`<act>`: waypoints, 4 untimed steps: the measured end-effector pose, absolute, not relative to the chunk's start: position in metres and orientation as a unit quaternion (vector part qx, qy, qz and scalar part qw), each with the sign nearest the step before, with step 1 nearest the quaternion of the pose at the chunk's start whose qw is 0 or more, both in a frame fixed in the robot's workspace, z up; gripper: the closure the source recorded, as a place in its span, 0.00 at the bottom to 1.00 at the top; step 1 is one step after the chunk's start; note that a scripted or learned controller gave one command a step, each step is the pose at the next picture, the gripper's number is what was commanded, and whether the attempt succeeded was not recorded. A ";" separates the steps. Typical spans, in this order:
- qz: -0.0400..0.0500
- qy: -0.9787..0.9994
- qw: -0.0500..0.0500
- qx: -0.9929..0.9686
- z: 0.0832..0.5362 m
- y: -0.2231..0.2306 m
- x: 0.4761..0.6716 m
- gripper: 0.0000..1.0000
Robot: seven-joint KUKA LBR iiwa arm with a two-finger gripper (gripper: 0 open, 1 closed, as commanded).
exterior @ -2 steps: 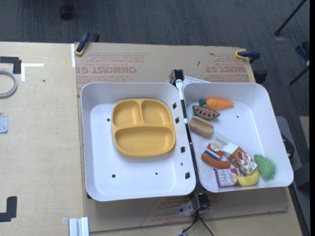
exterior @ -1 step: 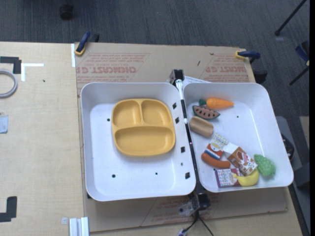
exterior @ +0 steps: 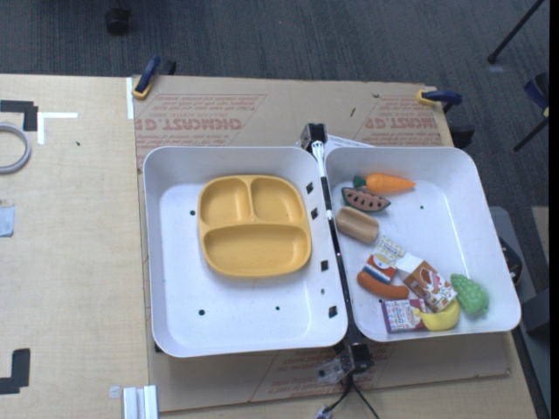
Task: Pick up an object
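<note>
Two white bins — contents listed.
Left bin (exterior: 175,321): yellow divided plate (exterior: 254,225) at 12 o'clock. Right bin (exterior: 454,190): carrot (exterior: 389,182) at 12, banana (exterior: 439,318) at 6 — jaw state cannot be told.

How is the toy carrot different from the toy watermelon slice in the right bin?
The carrot is orange with a green top and tapers to a point; the watermelon slice is red with a dark rind and seeds. The carrot lies nearer the bin's far wall, the watermelon slice just below it. Both are small play foods in the right bin.

Arm's colours, shape, cables, screws and markings, none of it can be told from this view
</note>
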State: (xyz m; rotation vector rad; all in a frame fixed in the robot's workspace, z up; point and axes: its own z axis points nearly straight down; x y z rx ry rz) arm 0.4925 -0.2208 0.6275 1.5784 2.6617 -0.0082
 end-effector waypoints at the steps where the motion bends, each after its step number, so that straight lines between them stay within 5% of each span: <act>1: -0.003 0.860 0.026 0.509 0.637 -0.221 0.494 1.00; 2: -0.002 0.861 0.029 0.508 0.646 -0.221 0.496 1.00; 3: -0.002 0.861 0.029 0.508 0.646 -0.221 0.496 0.00; 4: 0.000 0.792 0.001 0.610 0.542 -0.135 0.479 0.00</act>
